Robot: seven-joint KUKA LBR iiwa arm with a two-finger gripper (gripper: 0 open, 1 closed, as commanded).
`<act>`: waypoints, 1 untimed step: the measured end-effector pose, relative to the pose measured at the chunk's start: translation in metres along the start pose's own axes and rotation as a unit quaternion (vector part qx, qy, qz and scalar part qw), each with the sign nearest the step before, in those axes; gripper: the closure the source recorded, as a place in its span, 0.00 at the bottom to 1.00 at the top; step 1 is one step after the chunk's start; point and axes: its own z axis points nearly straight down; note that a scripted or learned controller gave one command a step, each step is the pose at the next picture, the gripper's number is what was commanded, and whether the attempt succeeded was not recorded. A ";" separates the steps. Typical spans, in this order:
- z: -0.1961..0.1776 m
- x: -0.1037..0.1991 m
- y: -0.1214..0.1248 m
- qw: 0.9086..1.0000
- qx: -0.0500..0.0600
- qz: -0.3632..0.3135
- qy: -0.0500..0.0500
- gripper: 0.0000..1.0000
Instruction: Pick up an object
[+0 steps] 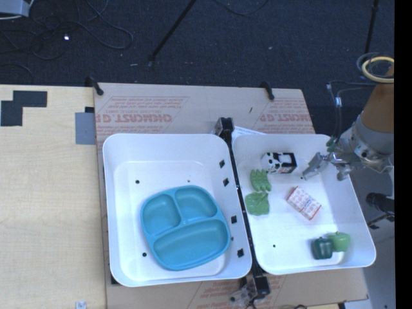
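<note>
The black-and-white toy [279, 162] lies near the back of the right bin [360, 237], just left of the claw [317, 167], which hovers over the bin's right rear; I cannot tell its opening. The red-patterned packet [303, 203] lies below-left, its long axis slanting.

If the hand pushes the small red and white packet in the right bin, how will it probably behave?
The red and white packet lies flat on the right bin's smooth floor, so it would probably slide, not roll or tip. It looks thin, likely light, perhaps slightly crushable. Its low profile may make pinching awkward.
</note>
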 end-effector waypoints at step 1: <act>-0.007 0.000 0.003 1.000 -0.006 -0.001 -0.001 0.00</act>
